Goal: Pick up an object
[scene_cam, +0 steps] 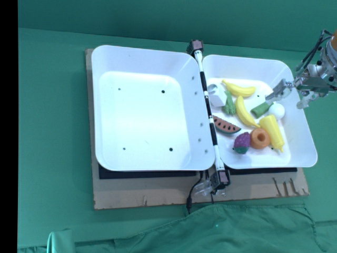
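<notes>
One arm (327, 57) hangs over the right bin (305, 141), jaws seemingly spread.

We are looking down on a bench (52, 115) where two bins are sitting side by side on a board (147, 191). The left bin (105, 62) is lying beside the right bin (300, 152), their inner rims meeting along a rail (206, 107). In the right bin, one banana (239, 89) is lying toward the back, with a second banana (243, 112) just in front of it. A cup (216, 95) is sitting nearest the rail, beside a bunch of greens (229, 104). A watermelon slice (225, 125) is lying in front of those. Grapes (241, 142), an orange (259, 138) and corn (273, 132) are lining up along the front. An egg (276, 110) and a cucumber (260, 109) are touching behind the corn. The end effector (292, 94) is hanging over the bin's right side.
</notes>
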